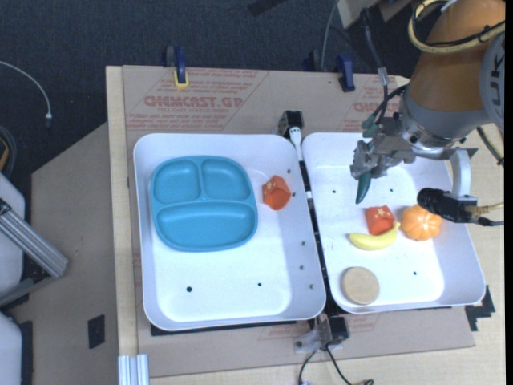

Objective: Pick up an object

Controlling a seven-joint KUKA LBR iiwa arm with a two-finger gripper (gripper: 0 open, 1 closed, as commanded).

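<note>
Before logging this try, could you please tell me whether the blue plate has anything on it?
Empty: all three sections of the blue plate show bare blue.

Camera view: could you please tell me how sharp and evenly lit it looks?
Camera view: even, soft light, faint shadows under the banana and orange; the blue tray and right bin are crisp, without harsh glare; the pincer looks slightly soft.

One camera, fixed above the bench [120, 215], looks down at a slant. It sits far enough back to take in both white bins whole, the left bin [216, 295] and the right bin [449, 283] side by side (some dark floor shows beyond). The arm [453, 62] enters from the right, large and close to the lens.
</note>
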